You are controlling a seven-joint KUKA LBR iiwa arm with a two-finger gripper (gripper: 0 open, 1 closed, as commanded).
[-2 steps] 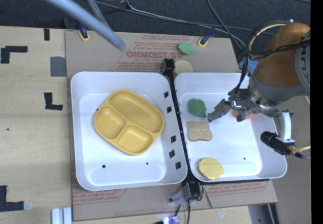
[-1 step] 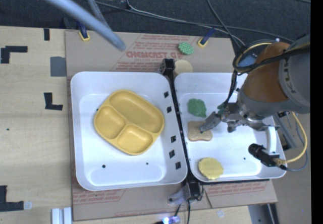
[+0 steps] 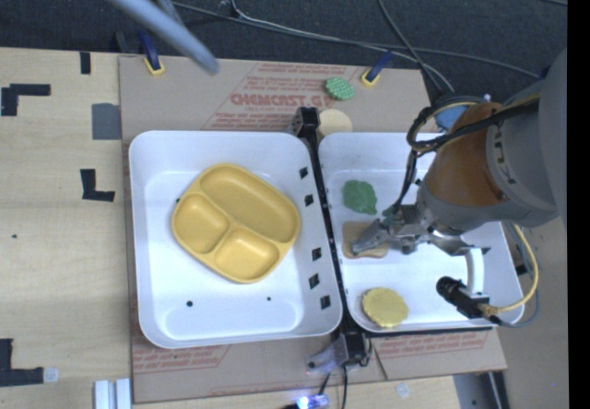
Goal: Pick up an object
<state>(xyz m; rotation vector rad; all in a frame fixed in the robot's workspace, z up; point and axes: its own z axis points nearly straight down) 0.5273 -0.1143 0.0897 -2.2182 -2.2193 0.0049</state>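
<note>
- Claw (image 3: 369, 239) sits low in the right bin (image 3: 461, 145), near that bin's left wall, right over the tan flat piece (image 3: 361, 249).
- Claw state: cannot tell from this angle (the wrist hides the tips).
- Likely target is the tan flat piece, lying against the right bin's left wall, about midway along it. Not lifted as far as the view shows.
- Other candidates in the same bin: green lump (image 3: 359, 196) just beyond the tan piece toward the far edge, round yellow piece (image 3: 383, 307) near the bin's near edge.
- Left bin (image 3: 147, 214) holds a yellow divided tray (image 3: 236, 223), well apart from the arm.
- To do it well: centre on the tan piece, since it is thin and flat and a shallow pinch will likely slip off.
- Keep clear of the left wall and the green lump while closing.
- Lift straight up, slowly, and confirm the piece rises with the claw before moving away.
</note>
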